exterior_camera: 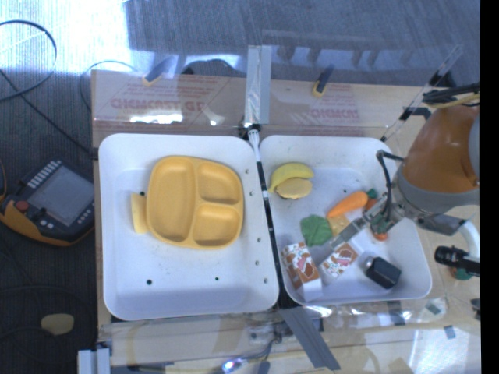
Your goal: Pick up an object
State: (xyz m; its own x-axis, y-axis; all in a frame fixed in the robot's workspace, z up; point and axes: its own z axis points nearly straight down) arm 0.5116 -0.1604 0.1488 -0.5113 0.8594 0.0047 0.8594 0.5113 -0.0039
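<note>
The gripper is hard to read: thin grey fingers reach toward 8 o'clock from the wrist over the right bin, and I cannot tell if they are released or clenched. The arm is cut at the right edge and hides the 3 o'clock corner of that bin.

In the right bin I count six things: one yellow banana piece at 11 o'clock, one orange carrot near the centre, one green leaf just beside the fingers, two small red and white packets at 7 o'clock, one black block at 5 o'clock.

The left bin holds one yellow divided plate; something pale yellow sticks out under its 9 o'clock edge, mostly hidden
</note>
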